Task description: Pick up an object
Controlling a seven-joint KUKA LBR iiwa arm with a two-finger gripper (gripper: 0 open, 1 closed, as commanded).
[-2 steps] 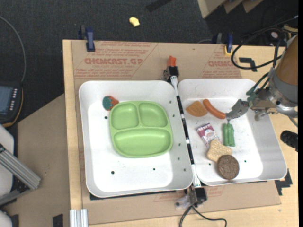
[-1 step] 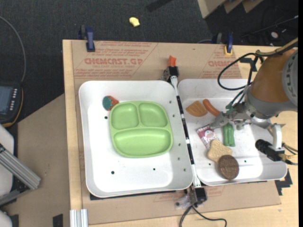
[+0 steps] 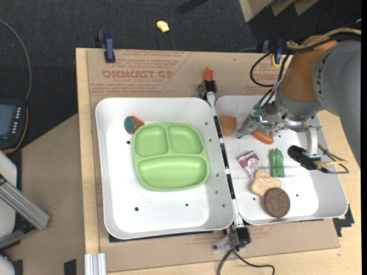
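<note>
Over right bin (image 3: 321,208), jaws (image 3: 261,125) apart beside tapered orange carrot (image 3: 264,136), round brown cookie (image 3: 277,201) near.

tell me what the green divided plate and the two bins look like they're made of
Green divided plate: apparently moulded plastic, matte pale green, with soft rounded ridges between its three compartments. Left bin and right bin: probably thin formed plastic, smooth white with a slight sheen and rounded rims, though painted metal can't be ruled out.
</note>
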